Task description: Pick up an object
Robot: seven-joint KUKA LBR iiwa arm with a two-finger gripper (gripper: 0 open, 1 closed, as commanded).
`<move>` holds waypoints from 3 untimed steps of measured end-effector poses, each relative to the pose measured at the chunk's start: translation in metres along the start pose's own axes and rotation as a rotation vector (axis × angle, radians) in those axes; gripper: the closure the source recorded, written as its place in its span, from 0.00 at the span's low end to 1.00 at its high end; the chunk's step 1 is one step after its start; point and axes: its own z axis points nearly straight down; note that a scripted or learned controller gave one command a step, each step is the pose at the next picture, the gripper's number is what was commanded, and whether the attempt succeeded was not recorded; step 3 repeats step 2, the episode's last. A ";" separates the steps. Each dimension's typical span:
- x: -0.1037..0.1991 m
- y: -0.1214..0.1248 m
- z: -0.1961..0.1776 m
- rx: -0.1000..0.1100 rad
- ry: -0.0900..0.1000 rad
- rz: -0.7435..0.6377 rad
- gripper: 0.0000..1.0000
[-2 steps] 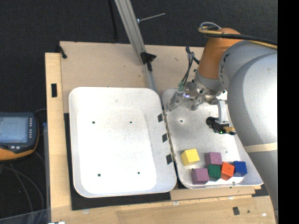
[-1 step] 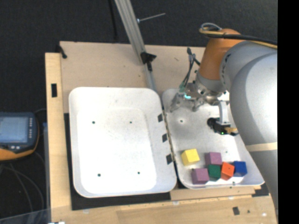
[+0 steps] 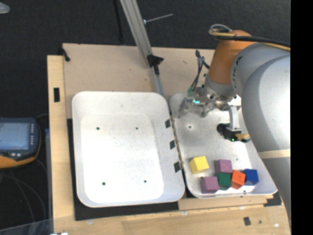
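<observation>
Several small blocks lie at the near end of the right bin [image 3: 195,136]: a yellow block [image 3: 199,164], two purple blocks [image 3: 223,166] [image 3: 209,183], a green block [image 3: 224,179], an orange block [image 3: 238,178] and a blue block [image 3: 251,176]. My gripper [image 3: 194,106] hangs low over the far left corner of the right bin, well away from the blocks. Nothing shows between or under its end. The grey arm with its orange band [image 3: 224,62] covers the right side of that bin.
The left bin [image 3: 120,146] sits beside the right one on the wooden bench. A slanted metal rail [image 3: 139,33] rises at the back between the bins. A handheld screen unit [image 3: 17,138] lies off the bench at left.
</observation>
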 end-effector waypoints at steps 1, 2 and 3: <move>0.000 0.000 0.000 0.001 0.001 -0.002 0.00; 0.000 0.000 0.000 0.002 0.001 -0.003 0.00; 0.000 0.000 0.000 0.002 0.001 -0.003 0.00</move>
